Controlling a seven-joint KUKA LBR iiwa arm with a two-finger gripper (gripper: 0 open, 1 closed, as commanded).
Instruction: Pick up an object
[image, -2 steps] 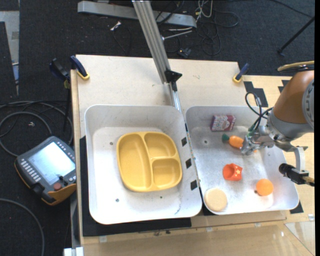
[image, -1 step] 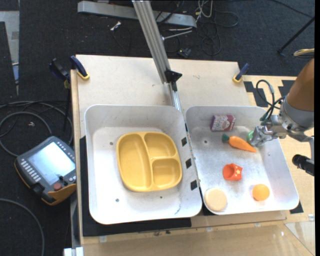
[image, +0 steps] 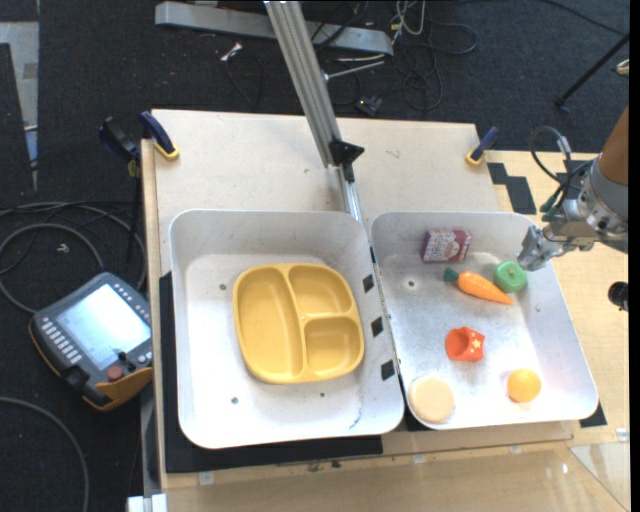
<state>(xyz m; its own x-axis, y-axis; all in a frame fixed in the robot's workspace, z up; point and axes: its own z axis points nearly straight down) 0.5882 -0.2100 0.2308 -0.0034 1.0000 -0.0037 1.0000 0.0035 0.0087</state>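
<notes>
The right bin (image: 560, 330) holds several small items: a pink-and-white carton (image: 446, 245) at the back, an orange carrot (image: 480, 287) with a green top (image: 510, 275), a red-orange piece (image: 464, 344), a round beige biscuit (image: 432, 399) and a small orange ball (image: 523, 384). My gripper (image: 536, 250) hangs over the right bin's back right part, just right of the carrot's green top. Nothing shows between its tips.
The left bin (image: 200, 300) holds a yellow divided plate (image: 298, 322). A slanted metal pole (image: 310, 90) crosses the bench's back and ends between the bins. Blue-and-yellow clamps (image: 160, 137) sit at the bench's back corners. A teach pendant (image: 90, 340) lies on the floor at left.
</notes>
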